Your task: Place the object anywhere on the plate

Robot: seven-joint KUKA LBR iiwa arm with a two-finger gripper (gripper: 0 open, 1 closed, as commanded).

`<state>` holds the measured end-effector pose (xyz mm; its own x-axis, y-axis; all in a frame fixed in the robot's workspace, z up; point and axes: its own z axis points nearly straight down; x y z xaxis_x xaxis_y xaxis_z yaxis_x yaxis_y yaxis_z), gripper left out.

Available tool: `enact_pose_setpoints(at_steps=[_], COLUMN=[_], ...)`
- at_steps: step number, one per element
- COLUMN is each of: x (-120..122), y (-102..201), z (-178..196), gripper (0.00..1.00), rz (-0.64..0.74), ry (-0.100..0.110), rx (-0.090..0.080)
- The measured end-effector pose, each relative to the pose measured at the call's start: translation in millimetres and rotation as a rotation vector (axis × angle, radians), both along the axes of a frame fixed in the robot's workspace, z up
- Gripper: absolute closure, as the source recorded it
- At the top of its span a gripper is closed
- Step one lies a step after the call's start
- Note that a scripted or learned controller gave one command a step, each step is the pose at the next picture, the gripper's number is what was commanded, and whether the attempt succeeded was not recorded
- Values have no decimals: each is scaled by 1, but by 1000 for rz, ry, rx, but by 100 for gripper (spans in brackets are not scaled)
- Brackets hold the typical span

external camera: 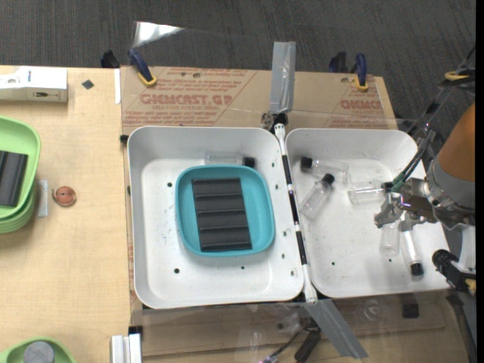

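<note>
Teal plate sitting in left bin as robot gripper hovers over clear vials in the right.

From left: a stack of green dishes [15, 176] is resting at the bench's edge beside a small round copper-coloured piece [65, 196]; the left bin [144, 225] is holding a teal plate [261, 203] with a dark ribbed insert [221, 214] lying on it, and one clear vial [227, 160] is lying just behind the plate. In the right bin [355, 278], several clear black-capped vials [316, 193] are lying scattered, well apart from the plate. The gripper [395, 210] is reaching in from the right, low over the right bin near the vials at its right side; whether its fingers are apart or closed cannot be told, and nothing can be seen gripped between them.
</note>
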<state>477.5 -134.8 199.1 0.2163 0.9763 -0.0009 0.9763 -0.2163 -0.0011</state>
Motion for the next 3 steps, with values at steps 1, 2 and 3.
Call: enact_pose_setpoints(at_steps=[1,2,3], x=[0,0,0], y=[0,-62,-62], z=[0,20,20], gripper=[0,0,0], rz=[0,-20,-19], ry=[0,1,1], rx=[0,-1,-1])
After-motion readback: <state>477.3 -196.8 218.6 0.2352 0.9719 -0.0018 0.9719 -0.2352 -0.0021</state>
